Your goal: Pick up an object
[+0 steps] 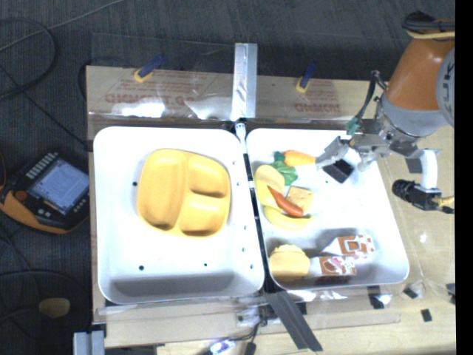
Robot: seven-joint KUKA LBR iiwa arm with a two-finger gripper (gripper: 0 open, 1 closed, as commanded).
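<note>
Gripper (341,163) — fingers apart, holding nothing — over right bin (384,198)'s open back corner.

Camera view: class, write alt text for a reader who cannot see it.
A grey arm's gripper hovers over the right bin, beside a pile of toy food. The left bin holds a yellow divided tray.

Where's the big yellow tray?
The yellow tray sits in the middle of the left bin, by itself. All the toy food is in the right bin, across the divider from it.
</note>
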